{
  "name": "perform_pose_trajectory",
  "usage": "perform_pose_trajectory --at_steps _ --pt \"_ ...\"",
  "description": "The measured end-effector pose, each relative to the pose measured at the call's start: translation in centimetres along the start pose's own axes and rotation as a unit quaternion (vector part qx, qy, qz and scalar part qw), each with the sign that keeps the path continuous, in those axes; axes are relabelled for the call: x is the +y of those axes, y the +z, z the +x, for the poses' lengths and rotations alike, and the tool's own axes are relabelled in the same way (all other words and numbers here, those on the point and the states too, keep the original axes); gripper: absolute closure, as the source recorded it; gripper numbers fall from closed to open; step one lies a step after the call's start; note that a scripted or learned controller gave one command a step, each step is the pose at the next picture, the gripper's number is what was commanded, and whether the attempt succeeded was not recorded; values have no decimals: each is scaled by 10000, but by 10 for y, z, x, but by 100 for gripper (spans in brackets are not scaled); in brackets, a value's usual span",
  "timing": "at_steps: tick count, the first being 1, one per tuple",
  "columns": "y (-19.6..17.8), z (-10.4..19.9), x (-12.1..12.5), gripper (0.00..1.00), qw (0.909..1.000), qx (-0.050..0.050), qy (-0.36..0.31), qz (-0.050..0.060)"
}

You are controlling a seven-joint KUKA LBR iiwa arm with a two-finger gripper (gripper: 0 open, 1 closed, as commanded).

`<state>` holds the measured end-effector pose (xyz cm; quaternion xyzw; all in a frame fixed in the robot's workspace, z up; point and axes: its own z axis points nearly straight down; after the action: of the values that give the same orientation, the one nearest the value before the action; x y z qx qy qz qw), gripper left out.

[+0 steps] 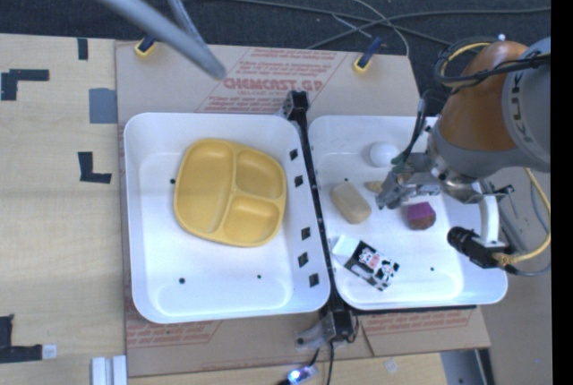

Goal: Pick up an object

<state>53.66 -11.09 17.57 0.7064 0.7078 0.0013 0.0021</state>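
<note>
My gripper (391, 195) hangs low over the right bin (466, 285), near its middle. A tan oblong object (350, 202) lies just left of it. A purple lump (420, 214) sits just right of it, under the wrist. A small white ball (382, 153) rests behind the gripper. A black-and-white patterned packet (369, 263) lies toward the bin's front. I see nothing clearly held between the fingers.
The left bin (148, 285) holds a yellow divided plate (230, 192). A black divider strip (306, 195) runs between the bins. The grey and orange arm (488, 110) covers the right bin's far right side. Cables trail behind the bins.
</note>
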Motion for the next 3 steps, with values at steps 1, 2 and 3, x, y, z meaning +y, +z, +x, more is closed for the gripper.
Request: perform_pose_trajectory --at_steps 1,2,3 --pt "-63 0 0 100 10000 -1 2 0" --pt "-66 0 1 100 10000 5 6 26" --pt "-54 59 8 100 10000 8 -19 33"
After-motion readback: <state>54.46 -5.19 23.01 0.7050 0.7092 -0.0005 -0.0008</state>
